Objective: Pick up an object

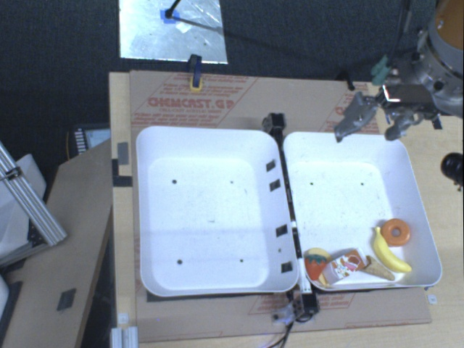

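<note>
My gripper [375, 122] hangs over the far edge of the right bin [341, 162], its two grey fingers [353, 116] spread apart with nothing between them. Far from it, in the bin's near right corner, lie a yellow banana [388, 252], an orange doughnut-shaped ring [396, 231], a red and white packet [343, 265], an orange-red round fruit [316, 262] and a small brown cone [378, 270].
The left bin [206, 209] sits beside the right one, joined by a black clip strip [284, 194]. Both rest on a cardboard sheet [217, 100]. A shiny metal plate [172, 19] lies at the back. An aluminium frame [29, 201] stands at the left.
</note>
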`<state>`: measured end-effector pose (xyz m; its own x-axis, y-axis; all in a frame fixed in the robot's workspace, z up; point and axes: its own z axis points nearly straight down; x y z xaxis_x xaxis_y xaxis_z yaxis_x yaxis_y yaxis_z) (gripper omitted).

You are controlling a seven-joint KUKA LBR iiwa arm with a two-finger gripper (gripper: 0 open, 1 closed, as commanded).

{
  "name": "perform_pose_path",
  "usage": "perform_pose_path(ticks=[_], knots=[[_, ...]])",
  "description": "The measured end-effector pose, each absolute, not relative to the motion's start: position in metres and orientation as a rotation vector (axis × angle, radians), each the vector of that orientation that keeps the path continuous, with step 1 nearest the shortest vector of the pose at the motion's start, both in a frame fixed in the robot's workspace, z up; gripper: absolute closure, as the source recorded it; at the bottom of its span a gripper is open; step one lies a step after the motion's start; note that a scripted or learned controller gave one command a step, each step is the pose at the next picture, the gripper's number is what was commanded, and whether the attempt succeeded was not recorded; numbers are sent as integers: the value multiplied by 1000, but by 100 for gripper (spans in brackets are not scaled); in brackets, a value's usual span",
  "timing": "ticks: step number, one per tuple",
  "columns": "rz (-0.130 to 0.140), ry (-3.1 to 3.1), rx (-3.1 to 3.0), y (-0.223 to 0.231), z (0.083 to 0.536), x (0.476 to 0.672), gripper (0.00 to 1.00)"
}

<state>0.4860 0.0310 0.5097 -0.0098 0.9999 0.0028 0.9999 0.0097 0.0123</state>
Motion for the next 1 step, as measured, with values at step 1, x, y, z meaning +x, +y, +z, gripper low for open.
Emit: perform_pose_path(ticks=[1], knots=[[8, 2230, 2209, 80, 537, 487, 0]])
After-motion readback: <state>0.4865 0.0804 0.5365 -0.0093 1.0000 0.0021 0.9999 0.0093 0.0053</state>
